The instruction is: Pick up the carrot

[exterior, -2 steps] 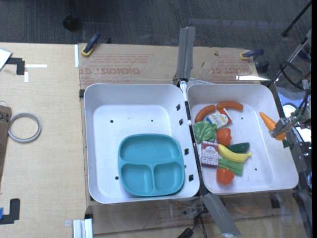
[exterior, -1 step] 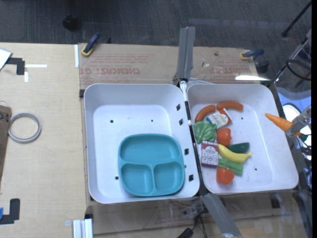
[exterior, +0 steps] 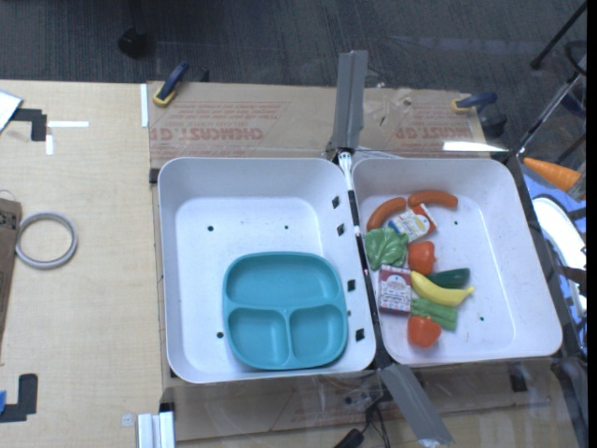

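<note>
The carrot (exterior: pixel 550 172) is orange and tapered, with its tip pointing left. It sits at the far right of the camera view, just past the right bin's (exterior: pixel 504 339) upper right rim and apart from the other toy food. Its thick end runs to the frame edge, where a grey part of the gripper (exterior: pixel 581 185) meets it. The frame edge cuts off most of the gripper there.
The right bin holds two orange-red sausages (exterior: pixel 434 198), a green leaf (exterior: pixel 384 247), a red box (exterior: pixel 395 289), a banana (exterior: pixel 440 293), tomatoes (exterior: pixel 423 330) and other toy food. A teal divided plate (exterior: pixel 284 308) lies in the left bin (exterior: pixel 187 250). A tape roll (exterior: pixel 44 239) rests on the bench.
</note>
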`<action>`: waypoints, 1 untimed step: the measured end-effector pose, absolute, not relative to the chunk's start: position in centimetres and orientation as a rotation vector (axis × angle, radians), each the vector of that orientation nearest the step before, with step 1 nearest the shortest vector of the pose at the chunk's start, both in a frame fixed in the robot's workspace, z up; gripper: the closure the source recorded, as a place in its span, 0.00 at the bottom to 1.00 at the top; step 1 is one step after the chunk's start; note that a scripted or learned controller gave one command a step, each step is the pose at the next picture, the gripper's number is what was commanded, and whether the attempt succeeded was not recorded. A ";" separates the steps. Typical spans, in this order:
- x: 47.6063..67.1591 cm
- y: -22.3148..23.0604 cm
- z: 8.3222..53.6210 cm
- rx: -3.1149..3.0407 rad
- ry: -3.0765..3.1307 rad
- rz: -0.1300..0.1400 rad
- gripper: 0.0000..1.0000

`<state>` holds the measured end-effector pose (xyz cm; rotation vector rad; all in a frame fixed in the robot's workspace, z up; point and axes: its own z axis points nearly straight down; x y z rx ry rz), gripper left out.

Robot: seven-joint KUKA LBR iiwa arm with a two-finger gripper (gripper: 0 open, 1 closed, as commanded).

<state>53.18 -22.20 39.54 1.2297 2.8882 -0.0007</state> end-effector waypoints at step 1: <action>53.2 -22.2 39.5 1.230 2.888 -0.001 0.00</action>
